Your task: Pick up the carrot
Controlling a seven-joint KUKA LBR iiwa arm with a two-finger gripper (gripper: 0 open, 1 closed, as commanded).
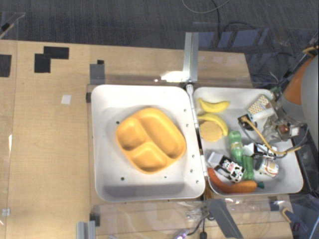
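Camera view: left bin (107, 183) holds yellow divided tray (150, 139); right bin (294, 180) crowded, two bananas (213, 105) near its left wall, carrot (233, 185) along front edge under a small dice-like block (231, 168), gripper (279, 128) at right side, grasp state unclear

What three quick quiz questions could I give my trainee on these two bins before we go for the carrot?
1. True or false: the carrot lies in the left bin.
2. Which item sits in the left bin? A) yellow divided plate B) green bottle C) bananas
3. Fill in: the carrot rests along the right bin's ____ edge, the one closest to the camera.

Key:
1. False; it is in the right bin.
2. A.
3. Near; it lies low in the view, partly under a small black-and-white item.
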